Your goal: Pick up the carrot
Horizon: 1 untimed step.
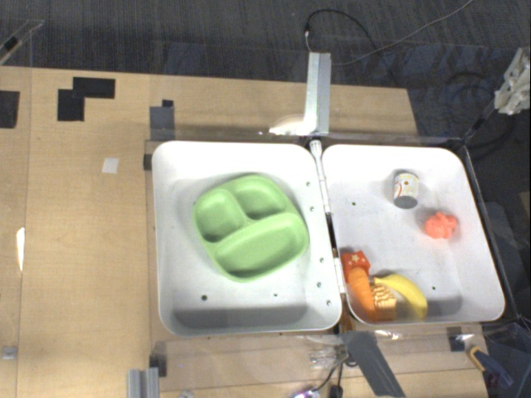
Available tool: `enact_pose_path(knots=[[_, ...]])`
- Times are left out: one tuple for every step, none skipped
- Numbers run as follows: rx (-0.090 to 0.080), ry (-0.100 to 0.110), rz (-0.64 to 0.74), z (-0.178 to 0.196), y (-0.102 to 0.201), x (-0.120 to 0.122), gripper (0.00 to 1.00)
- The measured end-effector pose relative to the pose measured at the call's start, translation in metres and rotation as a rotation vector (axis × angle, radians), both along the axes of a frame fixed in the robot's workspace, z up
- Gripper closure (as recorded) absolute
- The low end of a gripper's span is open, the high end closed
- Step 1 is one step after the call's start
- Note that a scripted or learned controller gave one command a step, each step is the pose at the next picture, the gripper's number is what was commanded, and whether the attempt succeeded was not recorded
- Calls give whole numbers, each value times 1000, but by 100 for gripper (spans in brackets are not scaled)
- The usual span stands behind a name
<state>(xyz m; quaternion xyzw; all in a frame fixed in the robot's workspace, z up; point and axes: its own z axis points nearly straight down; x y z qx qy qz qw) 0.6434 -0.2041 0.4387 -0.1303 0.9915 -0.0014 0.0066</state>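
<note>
Two white bins sit side by side on a wooden bench (pixel 75 247). The left bin (pixel 178 305) holds a green plate (pixel 249 226) with three compartments, set a little left of the bin's middle and turned at a slant.

The carrot (pixel 359 288) lies in the right bin (pixel 473 214), in its near left corner, close against the wall that divides the two bins. It is orange and runs roughly from far to near. A small red block (pixel 357 261) with pale specks touches its far end. A banana (pixel 404 293) lies just right of the carrot, curving toward the near wall. Between them sits a small orange and yellow item (pixel 383 303) that I cannot identify; it appears to touch both.

Further off in the same bin, a small pale can (pixel 405 189) stands near the far middle. A lumpy pink-orange toy (pixel 441 225) lies to its right and nearer, well apart from the carrot.

A grey metal post (pixel 319 94) rises at the far side where the bins meet. A black cable (pixel 390 36) loops over the dark floor behind.

At the far right edge, above the floor and well apart from the carrot, a pale part seems to be the gripper (pixel 516 83). Whether it is spread or pressed together cannot be told. Nothing is seen held in it.
</note>
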Motion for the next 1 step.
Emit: enact_pose_path(knots=[[-1, -13, -1, 15, 2, 2, 100]])
